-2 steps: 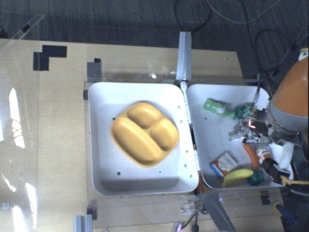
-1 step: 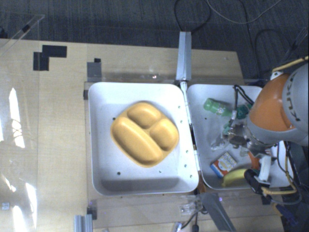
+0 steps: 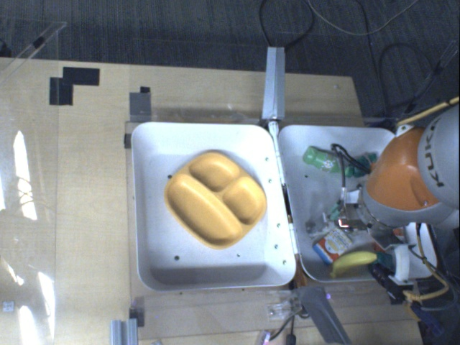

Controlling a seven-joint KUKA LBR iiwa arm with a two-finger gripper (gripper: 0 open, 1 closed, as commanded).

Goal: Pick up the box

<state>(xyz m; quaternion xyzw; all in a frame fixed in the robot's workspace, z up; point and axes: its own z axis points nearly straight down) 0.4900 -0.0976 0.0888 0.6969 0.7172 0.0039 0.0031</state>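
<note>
**A:** Where is the pincer (image 3: 349, 214)?

**B:** Low in the right-hand shallow white plastic bin (image 3: 302, 261), at the end of the grey arm with the orange band (image 3: 399, 171), which comes in from the right of the camera view. It is down among a clutter of small things.

**A:** Open or closed?

**B:** I cannot tell. The wrist and the clutter hide its tip from above, and nothing can be seen held in it.

**A:** And the box?

**B:** The small red and white cardboard box (image 3: 329, 249) lies on the bin floor just below and to the left of the pincer, near the bin's front wall. Whether the two touch I cannot tell.

**A:** What else sits around it?

**B:** A yellow banana (image 3: 353, 261) lies directly below the pincer, against the right side of the box. A green crumpled plastic packet (image 3: 319, 158) rests well above the pincer and a little to its left, near the bin's far wall. A thin black cable (image 3: 348, 162) loops between that packet and the arm.

**A:** And farther to the left of the pincer?

**B:** The left-hand shallow white plastic bin (image 3: 151, 264), which holds a big yellow lumpy three-lobed object (image 3: 215, 196) at its middle, well apart from the pincer.
</note>
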